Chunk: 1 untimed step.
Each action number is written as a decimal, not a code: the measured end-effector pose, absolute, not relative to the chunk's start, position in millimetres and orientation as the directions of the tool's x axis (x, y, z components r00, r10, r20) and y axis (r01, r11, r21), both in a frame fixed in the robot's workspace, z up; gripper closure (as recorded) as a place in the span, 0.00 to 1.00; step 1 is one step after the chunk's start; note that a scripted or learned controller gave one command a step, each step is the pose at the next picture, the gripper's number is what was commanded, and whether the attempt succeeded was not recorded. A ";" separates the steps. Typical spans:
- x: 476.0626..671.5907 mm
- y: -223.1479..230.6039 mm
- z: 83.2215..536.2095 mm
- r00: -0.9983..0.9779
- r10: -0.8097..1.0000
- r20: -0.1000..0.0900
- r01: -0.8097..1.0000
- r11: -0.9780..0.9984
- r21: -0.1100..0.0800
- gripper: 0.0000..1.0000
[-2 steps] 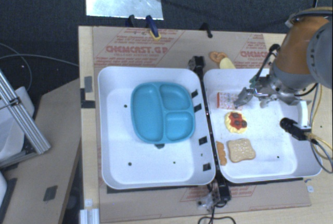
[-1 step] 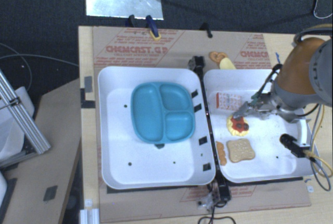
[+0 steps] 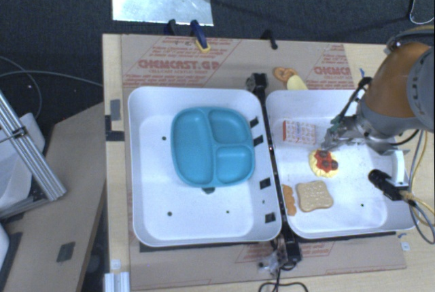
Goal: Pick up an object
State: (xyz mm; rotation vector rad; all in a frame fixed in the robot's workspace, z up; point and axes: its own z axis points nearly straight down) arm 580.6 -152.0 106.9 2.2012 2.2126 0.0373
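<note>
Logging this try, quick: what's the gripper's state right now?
Gripper: cannot be told; it sits low, just above the yellow-and-red toy food in the right bin.

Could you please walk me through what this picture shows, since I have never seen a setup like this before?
Gladly. One fixed camera looks down at a slant on a workbench. The grey and orange machine at the right is a robot arm; its gripper, a two-finger claw, sits low over the right bin. Its job is to pick up an object.

Two shallow white bins sit side by side. The left bin holds a blue divided plate. The right bin holds toy food: a small red and white box, a yellow and red piece just under the gripper, a slice of toast and a small brown piece beside it.

I cannot tell from here whether the gripper holds anything.
</note>
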 end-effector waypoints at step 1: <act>579.8 -152.2 105.7 -0.004 1.000 0.003 1.000 0.004 0.029 0.00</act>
